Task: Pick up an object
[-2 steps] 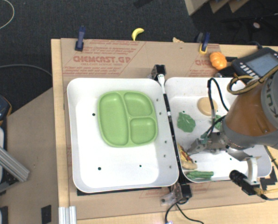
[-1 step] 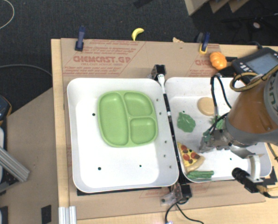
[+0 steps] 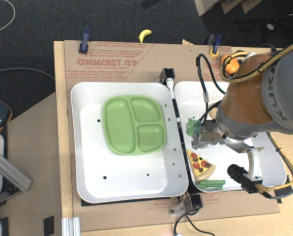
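Note:
My gripper (image 3: 199, 137) hangs low over the left part of the right bin (image 3: 269, 168), under the grey arm with its orange band. A small dark green toy (image 3: 191, 127) lies right against the gripper's left side; whether it is touched is unclear. A toy pizza slice (image 3: 201, 165) rests just in front of the gripper. A green pea pod (image 3: 211, 184) lies at the bin's front rim. Much of the right bin's floor is hidden by the arm.
The left bin (image 3: 87, 146) holds a pale green divided plate (image 3: 134, 125). An orange thing (image 3: 230, 67) sits at the back of the right bin, partly behind the arm. A yellow banana (image 3: 145, 34) lies beyond the bench's far edge.

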Action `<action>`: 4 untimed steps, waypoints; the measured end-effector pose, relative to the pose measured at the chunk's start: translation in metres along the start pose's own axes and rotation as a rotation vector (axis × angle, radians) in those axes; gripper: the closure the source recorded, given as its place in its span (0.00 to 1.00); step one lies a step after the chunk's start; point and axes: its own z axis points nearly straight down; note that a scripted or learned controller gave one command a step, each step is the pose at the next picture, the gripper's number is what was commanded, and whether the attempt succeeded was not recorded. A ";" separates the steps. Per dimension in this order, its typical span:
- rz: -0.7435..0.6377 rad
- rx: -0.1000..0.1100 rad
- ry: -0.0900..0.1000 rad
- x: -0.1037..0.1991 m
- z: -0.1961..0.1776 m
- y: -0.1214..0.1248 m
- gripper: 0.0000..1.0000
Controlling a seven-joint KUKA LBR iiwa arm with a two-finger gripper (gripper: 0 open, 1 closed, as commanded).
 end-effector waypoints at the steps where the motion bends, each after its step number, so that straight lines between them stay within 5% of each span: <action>1: 0.002 -0.011 0.001 0.021 -0.139 0.002 1.00; 2: 0.011 0.001 -0.003 -0.011 -0.162 0.001 1.00; 3: 0.016 0.008 -0.003 -0.082 -0.153 -0.001 1.00; 4: 0.001 0.001 -0.001 0.006 -0.192 0.007 1.00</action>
